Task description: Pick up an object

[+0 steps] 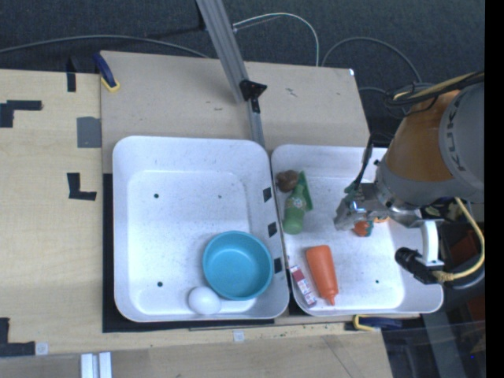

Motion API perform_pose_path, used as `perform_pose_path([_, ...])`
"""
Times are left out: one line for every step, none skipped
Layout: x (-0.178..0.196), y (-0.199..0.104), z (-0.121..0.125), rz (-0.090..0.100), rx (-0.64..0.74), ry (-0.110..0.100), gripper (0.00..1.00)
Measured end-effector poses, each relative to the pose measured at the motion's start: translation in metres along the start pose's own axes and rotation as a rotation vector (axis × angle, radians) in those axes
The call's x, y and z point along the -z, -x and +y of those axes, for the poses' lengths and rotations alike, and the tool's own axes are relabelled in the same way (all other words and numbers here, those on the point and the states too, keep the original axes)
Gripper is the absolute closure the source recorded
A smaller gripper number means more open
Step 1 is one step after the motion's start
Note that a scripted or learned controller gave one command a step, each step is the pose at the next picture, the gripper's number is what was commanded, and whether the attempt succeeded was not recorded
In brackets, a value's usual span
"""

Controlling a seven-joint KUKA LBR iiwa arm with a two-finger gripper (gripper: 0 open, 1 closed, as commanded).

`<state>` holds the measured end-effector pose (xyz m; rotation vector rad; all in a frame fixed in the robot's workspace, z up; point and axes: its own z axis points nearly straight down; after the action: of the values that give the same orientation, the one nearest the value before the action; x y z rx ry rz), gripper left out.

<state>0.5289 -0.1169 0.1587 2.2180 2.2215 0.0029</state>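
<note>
gripper (352, 213) low in the right bin (391, 294), seemingly touching a small orange object (362, 227).

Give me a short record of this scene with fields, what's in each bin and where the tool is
left bin: blue bowl near the front right corner, white ball touching its front left side
right bin: green bottle by the left wall, brown object at its far end, orange carrot-shaped item, small red and white item at the front left
tool: over the right bin, right of the green bottle
small orange object: right at the tool; a grasp cannot be confirmed
arm: grey with orange band, entering from the right
</note>
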Motion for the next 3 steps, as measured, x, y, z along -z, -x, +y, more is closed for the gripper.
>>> perform_pose_path([0.042,0.002,0.002,0.0,0.0,0.0,1.0])
perform_pose_path([0.084,0.002,0.003,-0.001,0.0,0.0,1.0])
perform_pose_path([0.077,-0.054,-0.01,0.002,0.004,-0.006,1.0])
